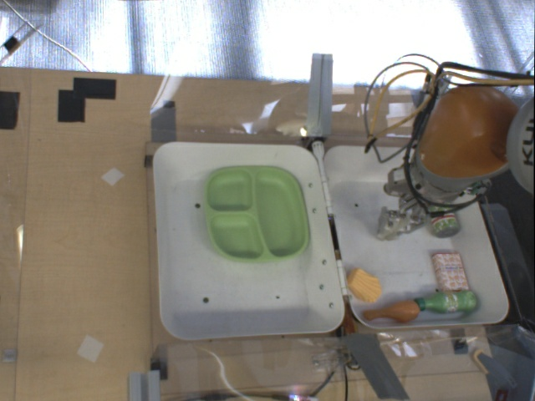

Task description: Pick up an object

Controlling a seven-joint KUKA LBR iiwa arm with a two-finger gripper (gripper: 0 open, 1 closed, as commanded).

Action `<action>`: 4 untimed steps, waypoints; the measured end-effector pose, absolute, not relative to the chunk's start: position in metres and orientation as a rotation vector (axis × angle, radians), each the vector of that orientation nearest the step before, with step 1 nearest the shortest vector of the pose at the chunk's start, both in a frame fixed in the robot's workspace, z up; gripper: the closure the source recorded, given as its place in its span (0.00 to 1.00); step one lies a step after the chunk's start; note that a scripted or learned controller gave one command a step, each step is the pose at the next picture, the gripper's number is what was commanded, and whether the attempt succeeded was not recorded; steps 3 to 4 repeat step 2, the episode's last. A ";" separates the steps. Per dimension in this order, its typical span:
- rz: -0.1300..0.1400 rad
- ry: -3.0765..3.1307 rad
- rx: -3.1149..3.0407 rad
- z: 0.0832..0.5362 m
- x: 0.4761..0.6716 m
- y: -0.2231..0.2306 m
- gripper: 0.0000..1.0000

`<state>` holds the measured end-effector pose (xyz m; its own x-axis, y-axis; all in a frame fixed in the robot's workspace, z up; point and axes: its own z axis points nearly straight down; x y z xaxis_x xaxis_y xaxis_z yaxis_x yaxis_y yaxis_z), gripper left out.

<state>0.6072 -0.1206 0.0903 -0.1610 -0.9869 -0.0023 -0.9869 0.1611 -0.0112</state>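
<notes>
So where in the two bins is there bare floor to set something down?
Left bin: a band all round the green plate, widest along the near edge. Right bin: its middle, between the gripper and the near-edge items. Crowded by the pink box and green bottle.

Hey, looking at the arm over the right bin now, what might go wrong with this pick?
The end effector sits low over bare bin floor, so it may close on nothing. The small jar lies just beside it under the arm and could get knocked away. The pink box, green bottle and yellow wedge crowd the right bin's near edge, where the wall may hinder a grasp.
</notes>
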 end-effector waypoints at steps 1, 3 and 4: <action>-0.010 2.032 -2.383 0.089 0.672 -0.104 1.00; -0.016 2.205 -2.217 0.192 0.656 -0.051 1.00; -0.016 2.205 -2.217 0.192 0.656 -0.051 1.00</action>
